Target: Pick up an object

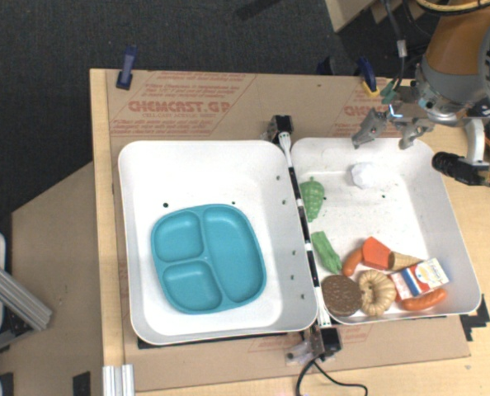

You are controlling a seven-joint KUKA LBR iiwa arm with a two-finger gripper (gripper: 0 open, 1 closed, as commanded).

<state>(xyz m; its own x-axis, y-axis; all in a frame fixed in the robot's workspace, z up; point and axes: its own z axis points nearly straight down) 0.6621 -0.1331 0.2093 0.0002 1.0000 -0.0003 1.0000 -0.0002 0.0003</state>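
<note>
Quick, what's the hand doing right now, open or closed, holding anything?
Hand: open, fingers spread, nothing between them, poised above the far end of the right bin.

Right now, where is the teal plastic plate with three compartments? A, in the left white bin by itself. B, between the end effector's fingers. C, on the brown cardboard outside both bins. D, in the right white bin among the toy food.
A: the teal three-compartment plastic plate lies flat in the left white bin, while the toy food sits in the right white bin.
</note>
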